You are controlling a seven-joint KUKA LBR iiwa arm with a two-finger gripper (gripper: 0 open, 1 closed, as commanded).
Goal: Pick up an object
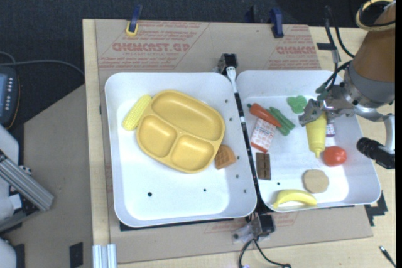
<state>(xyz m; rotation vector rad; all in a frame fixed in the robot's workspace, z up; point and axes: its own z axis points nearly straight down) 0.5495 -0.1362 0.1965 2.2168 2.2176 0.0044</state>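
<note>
Hand (321,108) over the right bin (364,188).
It hangs by the yellow bottle (316,134) near the bin's far edge; its grip cannot be told.

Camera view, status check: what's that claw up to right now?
Claw low in right bin, at top of yellow bottle. No visible grip. Tomato, green vegetable crowd close.

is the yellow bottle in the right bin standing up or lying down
Lying down. The yellow bottle lies flat on the floor of the right bin, its length running from the gripper toward the tomato.
</note>
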